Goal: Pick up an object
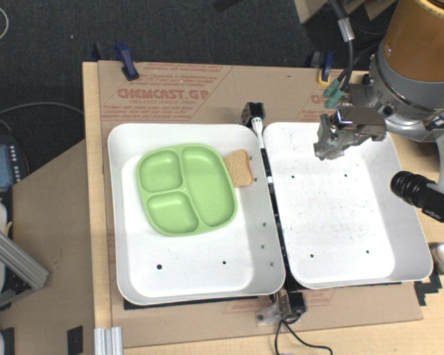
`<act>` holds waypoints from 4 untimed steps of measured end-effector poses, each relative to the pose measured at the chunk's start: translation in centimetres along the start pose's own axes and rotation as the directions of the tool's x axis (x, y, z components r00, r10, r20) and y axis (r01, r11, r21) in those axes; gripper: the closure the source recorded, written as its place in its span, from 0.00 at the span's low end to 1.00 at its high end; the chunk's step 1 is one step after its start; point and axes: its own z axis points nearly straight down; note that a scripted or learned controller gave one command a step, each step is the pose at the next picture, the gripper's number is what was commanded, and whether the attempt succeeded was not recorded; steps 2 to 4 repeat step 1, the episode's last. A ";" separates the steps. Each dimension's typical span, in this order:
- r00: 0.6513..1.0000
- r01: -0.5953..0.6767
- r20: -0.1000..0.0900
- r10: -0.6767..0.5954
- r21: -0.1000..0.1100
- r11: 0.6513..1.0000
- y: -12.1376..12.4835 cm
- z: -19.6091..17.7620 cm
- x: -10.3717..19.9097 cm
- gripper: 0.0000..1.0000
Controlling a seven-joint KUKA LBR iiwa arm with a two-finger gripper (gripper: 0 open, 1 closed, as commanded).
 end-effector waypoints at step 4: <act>1.000 0.009 0.000 -0.009 0.012 1.000 -0.1 1.2 6.2 1.00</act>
